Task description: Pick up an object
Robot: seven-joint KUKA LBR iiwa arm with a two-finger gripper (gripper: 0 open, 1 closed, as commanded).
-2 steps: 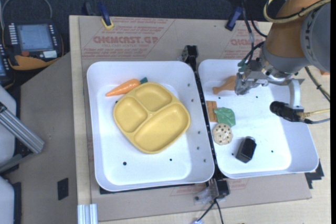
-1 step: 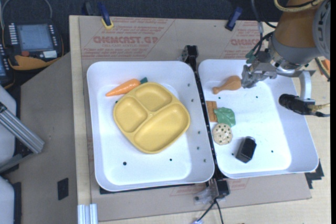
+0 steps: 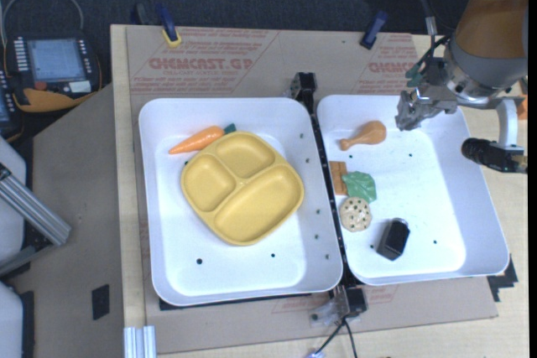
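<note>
Gripper [image 3: 409, 115] hangs over right white bin [image 3: 478, 264], beside tan plastic drumstick [image 3: 364, 134], apart from it. We cannot tell jaw state; nothing seen between them. We judge drumstick likeliest target. Risk: descent lands off-centre, rounded toy rolls aside, jaws close on air; bin wall nearby may block approach.

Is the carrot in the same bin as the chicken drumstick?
No: the carrot lies in the left bin by the yellow plate; the drumstick is in the right bin.
</note>
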